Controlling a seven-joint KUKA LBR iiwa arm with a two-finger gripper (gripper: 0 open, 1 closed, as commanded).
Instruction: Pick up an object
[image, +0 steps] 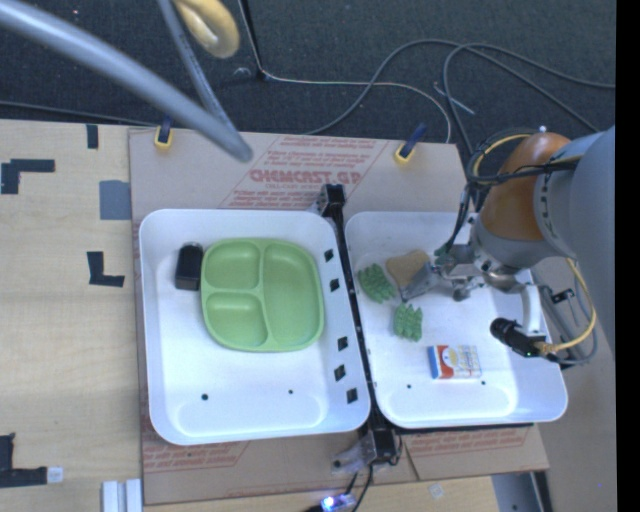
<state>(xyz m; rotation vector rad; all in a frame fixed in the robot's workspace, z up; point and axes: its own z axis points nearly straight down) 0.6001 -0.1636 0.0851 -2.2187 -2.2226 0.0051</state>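
1. The jaws (412, 288) sit low in the right bin (530, 405), reaching leftward from the grey wrist; whether they are apart or together cannot be told from this slant, and nothing is seen between them.
2. The likeliest target is the tan block (407, 266), which lies just beside the tips of the jaws, toward the bin's back left. It looks like a small, stiff, light piece with flat faces, so it should hold well if taken across its two shorter sides. I judge it will slide on the smooth white floor if nudged off-centre.
3. Two green knobbly toys flank it: the upper green piece (376, 282) lies close to the divider, and the lower green piece (407, 321) lies just below the jaws. Both look soft or rubbery and light, with bumpy surfaces giving grip, though their irregular shape makes a clean pinch less certain.
4. A small printed box (455, 361) lies flat nearer the front of the right bin, apart from the others. Being thin and flat, it would be hard to take from above.
5. In the left bin (170, 400) a green divided plate (263, 294) rests with a dark block (189, 267) touching its left edge.
6. Both bins stand on cardboard on the tabletop (60, 330).
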